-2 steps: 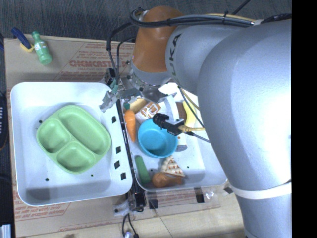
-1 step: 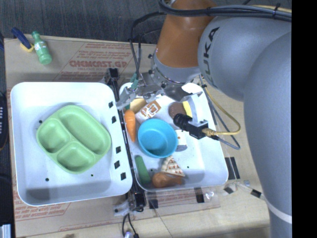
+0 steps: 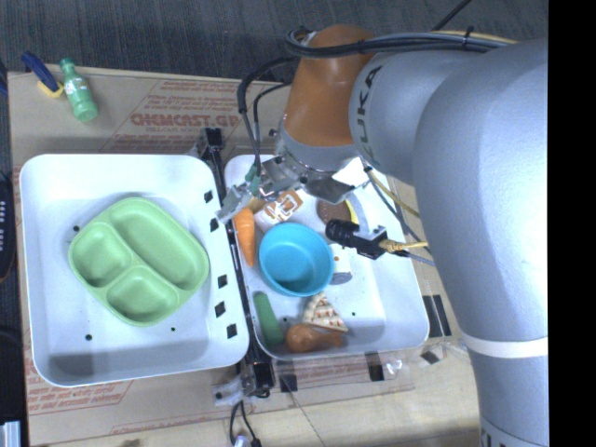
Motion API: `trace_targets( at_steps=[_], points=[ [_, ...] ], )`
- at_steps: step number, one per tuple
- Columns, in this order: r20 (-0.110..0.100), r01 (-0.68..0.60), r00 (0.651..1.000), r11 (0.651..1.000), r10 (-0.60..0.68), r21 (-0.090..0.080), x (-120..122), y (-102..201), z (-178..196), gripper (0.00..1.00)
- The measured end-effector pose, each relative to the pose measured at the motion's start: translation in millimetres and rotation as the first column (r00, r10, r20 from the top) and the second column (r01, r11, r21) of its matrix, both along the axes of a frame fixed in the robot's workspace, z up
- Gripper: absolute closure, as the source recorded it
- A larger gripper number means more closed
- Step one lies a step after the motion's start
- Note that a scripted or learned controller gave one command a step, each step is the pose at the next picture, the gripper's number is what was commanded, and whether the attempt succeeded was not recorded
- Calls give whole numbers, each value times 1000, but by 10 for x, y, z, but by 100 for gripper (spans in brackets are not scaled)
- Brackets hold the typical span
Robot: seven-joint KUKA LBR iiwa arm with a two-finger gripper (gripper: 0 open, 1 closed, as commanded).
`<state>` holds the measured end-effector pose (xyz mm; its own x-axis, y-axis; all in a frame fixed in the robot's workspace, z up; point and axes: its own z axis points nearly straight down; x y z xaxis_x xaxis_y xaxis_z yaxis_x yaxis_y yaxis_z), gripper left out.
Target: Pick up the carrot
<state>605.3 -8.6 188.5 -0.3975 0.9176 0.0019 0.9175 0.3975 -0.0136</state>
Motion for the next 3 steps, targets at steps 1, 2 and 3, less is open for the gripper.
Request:
trace_targets(
  at_steps=[1, 2, 3],
  points=[
    [5, 0, 1000, 1000, 0, 1, 11, 4, 22, 0],
    [5, 0, 1000, 1000, 0, 1, 11, 4, 22, 0],
    [-1, 175, 985, 985, -175, -2, -100, -1078, -1003, 0]
  ],
)
